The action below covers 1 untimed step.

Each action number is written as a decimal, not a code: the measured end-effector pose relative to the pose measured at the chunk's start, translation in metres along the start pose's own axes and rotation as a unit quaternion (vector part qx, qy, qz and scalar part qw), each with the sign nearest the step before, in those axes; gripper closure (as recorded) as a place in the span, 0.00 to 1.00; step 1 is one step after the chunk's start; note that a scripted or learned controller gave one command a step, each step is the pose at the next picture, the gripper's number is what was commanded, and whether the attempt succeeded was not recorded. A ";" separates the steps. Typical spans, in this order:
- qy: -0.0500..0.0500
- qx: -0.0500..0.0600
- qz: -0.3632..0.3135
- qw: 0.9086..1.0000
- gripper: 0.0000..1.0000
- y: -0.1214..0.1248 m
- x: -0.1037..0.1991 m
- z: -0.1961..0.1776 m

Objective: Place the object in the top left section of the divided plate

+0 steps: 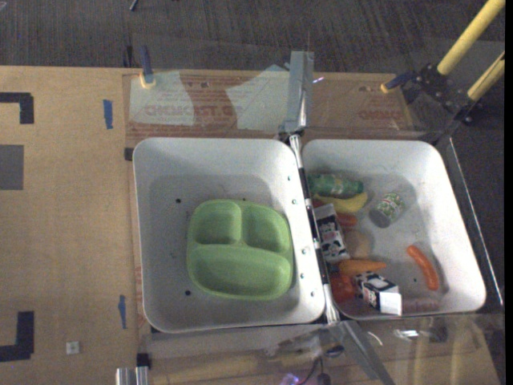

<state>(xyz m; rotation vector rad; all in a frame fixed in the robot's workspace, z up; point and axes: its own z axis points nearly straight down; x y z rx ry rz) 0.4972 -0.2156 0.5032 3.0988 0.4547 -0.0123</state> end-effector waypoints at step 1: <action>0.000 0.000 0.000 1.000 0.00 0.000 0.000 0.000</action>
